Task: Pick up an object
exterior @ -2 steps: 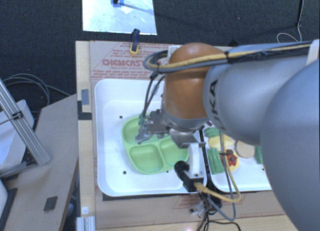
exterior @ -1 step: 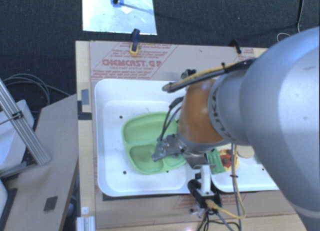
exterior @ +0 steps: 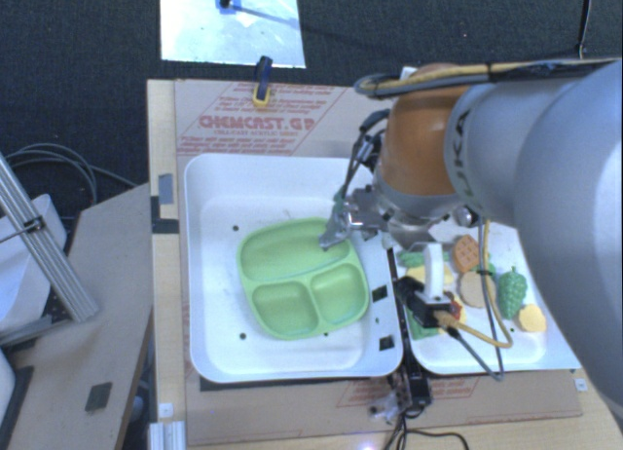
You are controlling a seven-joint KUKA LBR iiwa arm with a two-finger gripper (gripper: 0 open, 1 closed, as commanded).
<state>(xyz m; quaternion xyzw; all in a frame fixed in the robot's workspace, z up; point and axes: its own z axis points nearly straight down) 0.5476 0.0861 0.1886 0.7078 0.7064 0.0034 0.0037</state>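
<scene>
A light green divided plate [exterior: 292,278] lies in the left white bin [exterior: 209,243], with one long compartment at the back and two smaller ones in front. My gripper [exterior: 336,229] hangs low over the plate's back right rim, close to or touching it. The grey arm with its orange band [exterior: 419,146] reaches in from the right and hides much of the right bin [exterior: 531,351]. Nothing is visibly held.
The right bin holds several toy foods: a round brown waffle-like piece [exterior: 466,253], a beige disc [exterior: 474,289], a bumpy green piece [exterior: 511,289], a yellow piece [exterior: 531,318] and a pale green piece [exterior: 417,271]. The bins rest on a cardboard sheet [exterior: 263,122].
</scene>
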